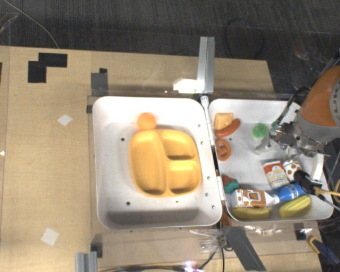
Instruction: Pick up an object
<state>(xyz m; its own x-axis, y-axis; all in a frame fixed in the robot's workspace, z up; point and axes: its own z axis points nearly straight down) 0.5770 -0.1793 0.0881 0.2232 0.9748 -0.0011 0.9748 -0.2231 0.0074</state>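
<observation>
The right bin point(246, 107) holds several small items. Near its far left lie a yellow-orange wedge point(222, 120) and a red sausage point(229, 130), with an orange ring point(222, 150) below them. A green ball point(260, 130) sits mid-bin. A small red-and-white carton point(276, 174) lies further front. Along the front wall are a brown-and-white carton point(253, 198), a banana point(250, 212), a blue bottle point(289, 192) and a yellow lemon point(295, 205). My gripper point(270, 143) hangs low over the bin, just right of the green ball, with nothing seen in it.
The left bin point(110, 169) holds a yellow divided tray point(161, 162) and an orange ball point(147, 120) behind it. A metal post point(206, 64) stands between the bins at the back. The grey arm with its orange band point(328, 98) comes in over the right bin's far right side.
</observation>
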